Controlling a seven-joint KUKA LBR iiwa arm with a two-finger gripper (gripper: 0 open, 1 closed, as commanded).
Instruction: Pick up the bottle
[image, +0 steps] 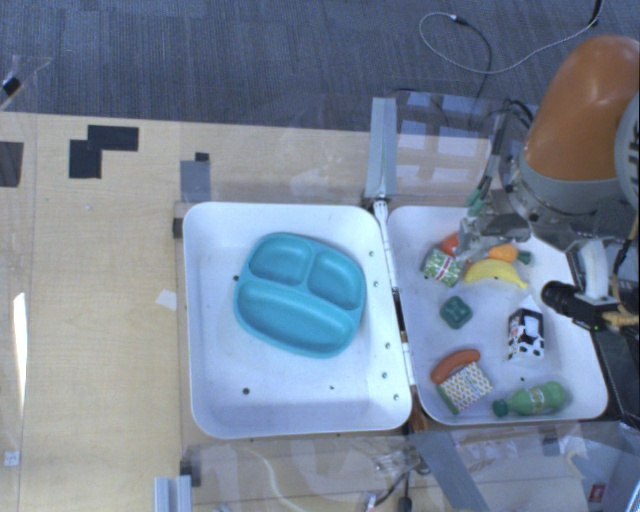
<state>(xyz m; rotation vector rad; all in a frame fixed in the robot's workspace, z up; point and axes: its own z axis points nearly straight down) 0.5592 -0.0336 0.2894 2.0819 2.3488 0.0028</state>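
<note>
Two white bins sit side by side on the worktop (100, 330); the left bin (215, 400) holds a blue divided plate (300, 293), and the right bin (590, 385) holds everything else. Taking the banana (495, 272) as the landmark: the bottle (532, 400), green and lying on its side, is well below it, near the bin's bottom-right corner and apart from the arm. Left of the bottle lies a small checked box (466, 386) with a red sausage (455, 363) touching its upper edge. Between the banana and the bottle stands a black-and-white cow-patterned carton (525, 335). A dark green block (456, 312) lies just below and left of the banana. A green-and-white can (440, 267) lies just left of the banana, with something red-orange (451, 243) just above it. An orange piece (503, 254) touches the banana's upper side.

The end effector (487, 228) hangs just above the banana, over the can and the orange piece, at the top of the right bin. Its fingers point down into that cluster, but I cannot tell whether they are apart or together, nor whether anything sits between them. The grey arm with its orange band (580, 100) reaches in from above and right of the banana
</note>
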